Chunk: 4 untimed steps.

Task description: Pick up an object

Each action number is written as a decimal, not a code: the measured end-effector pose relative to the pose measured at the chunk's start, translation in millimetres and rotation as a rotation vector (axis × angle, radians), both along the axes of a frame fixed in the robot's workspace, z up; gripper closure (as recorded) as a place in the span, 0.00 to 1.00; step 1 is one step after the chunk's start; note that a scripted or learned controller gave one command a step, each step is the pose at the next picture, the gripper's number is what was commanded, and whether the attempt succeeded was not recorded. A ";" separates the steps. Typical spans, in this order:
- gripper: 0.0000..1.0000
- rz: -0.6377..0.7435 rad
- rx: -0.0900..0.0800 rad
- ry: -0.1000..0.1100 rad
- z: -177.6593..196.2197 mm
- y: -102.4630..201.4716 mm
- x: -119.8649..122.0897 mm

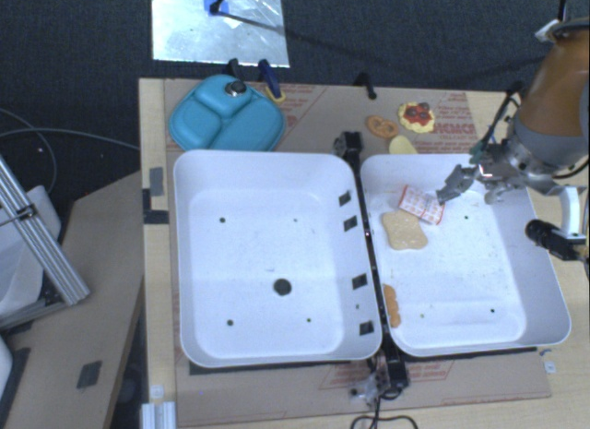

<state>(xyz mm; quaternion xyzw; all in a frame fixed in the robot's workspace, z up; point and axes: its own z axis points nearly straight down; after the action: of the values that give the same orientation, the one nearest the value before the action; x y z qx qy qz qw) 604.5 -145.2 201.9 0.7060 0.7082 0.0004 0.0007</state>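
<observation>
In the right bin [516,326] a small red-and-white packet [421,204] lies near the back, with a tan bread-like piece [404,231] just in front of it. A small orange piece [391,305] rests against that bin's left wall. A dark round disc [282,287] sits in the left bin [212,233]. My gripper [477,185] hangs over the back of the right bin, just right of the packet. It is open, its left finger [455,184] close to the packet, and nothing is between the fingers.
On the bench behind the bins are a blue lidded dish [226,115] and toy food pieces [417,116]. A foil sheet [217,10] lies further back. A black fitting [553,233] juts over the right bin's right rim.
</observation>
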 end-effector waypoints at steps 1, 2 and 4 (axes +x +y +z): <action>0.00 -0.006 0.000 0.004 -85.2 -64.8 -22.5; 0.00 0.007 0.001 -0.007 -110.8 26.6 -5.8; 0.00 -0.004 -0.001 -0.014 -111.9 46.4 -21.9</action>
<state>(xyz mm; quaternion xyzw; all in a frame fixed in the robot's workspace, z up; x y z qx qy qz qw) 582.6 -98.8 90.0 0.7076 0.7066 0.0049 0.0058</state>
